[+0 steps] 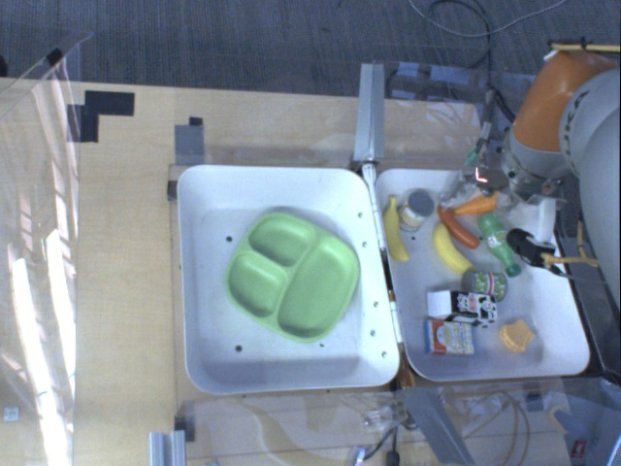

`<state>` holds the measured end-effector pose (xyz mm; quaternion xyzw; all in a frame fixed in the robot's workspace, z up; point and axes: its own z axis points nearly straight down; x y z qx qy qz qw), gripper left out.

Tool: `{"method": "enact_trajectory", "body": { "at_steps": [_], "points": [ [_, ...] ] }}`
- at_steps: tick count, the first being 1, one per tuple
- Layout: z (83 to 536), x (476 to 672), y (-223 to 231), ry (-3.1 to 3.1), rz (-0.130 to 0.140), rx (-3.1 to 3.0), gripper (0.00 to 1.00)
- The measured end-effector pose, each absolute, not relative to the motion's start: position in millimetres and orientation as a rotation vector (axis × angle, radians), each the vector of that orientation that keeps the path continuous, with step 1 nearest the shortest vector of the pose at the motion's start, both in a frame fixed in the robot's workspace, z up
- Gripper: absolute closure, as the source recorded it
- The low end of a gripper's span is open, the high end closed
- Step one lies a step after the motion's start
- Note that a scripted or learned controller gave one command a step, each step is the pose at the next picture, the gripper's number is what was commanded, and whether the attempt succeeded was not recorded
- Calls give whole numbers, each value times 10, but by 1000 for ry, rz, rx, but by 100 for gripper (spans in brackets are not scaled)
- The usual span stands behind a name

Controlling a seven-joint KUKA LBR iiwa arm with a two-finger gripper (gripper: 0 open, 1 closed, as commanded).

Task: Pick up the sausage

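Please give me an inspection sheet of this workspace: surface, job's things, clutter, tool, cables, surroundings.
Surface: wooden bench with two white bins; left bin holds a green divided plate.
Job's things: sausage, red-orange, in the right bin, untouched.
Clutter: two bananas, carrot, green bottle, can, cartons.
Tool: tool at the right bin's far edge; finger state unclear.
Cables: black loop on the floor.
Surroundings: grey carpet.

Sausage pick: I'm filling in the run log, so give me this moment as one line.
task: pick sausage | sausage: right bin, beside banana | gripper: above bin's far edge, not holding | status: not picked
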<state>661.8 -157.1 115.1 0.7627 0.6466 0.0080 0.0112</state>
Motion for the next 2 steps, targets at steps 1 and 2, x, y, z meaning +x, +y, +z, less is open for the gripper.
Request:
{"method": "enact_trajectory", "body": {
  "at_steps": [1,2],
  "points": [
    [1048,6726,-1560,2025,-6,2390,0],
    [1048,6735,-1602,2025,0,2402,0]
  ]
}}
